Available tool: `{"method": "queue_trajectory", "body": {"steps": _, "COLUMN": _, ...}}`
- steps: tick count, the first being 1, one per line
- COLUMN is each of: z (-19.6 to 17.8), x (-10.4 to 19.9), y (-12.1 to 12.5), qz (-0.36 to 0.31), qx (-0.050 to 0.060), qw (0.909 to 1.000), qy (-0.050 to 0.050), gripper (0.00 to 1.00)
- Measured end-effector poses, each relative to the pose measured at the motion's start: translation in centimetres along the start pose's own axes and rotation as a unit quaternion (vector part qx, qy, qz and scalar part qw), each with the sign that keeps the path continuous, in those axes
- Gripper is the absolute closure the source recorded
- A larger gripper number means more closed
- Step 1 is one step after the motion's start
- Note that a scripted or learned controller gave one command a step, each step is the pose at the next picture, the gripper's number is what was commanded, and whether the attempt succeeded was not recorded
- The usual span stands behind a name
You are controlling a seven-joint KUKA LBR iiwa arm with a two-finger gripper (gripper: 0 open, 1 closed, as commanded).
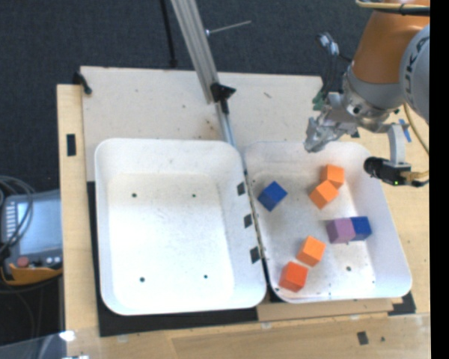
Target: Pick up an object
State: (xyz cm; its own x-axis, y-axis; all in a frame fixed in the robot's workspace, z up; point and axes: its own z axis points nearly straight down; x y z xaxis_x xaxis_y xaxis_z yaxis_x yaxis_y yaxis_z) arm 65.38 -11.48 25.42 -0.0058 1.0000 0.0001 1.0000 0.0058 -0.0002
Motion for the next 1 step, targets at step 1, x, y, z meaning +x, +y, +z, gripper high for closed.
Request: {"method": "queue_trajectory", "body": {"steps": 1, "z": 1.15, "x": 5.31, "y": -0.88, "qz": 0.000, "qx": 0.000, "qw": 1.0000, "qy": 0.000, "gripper": 1.00}}
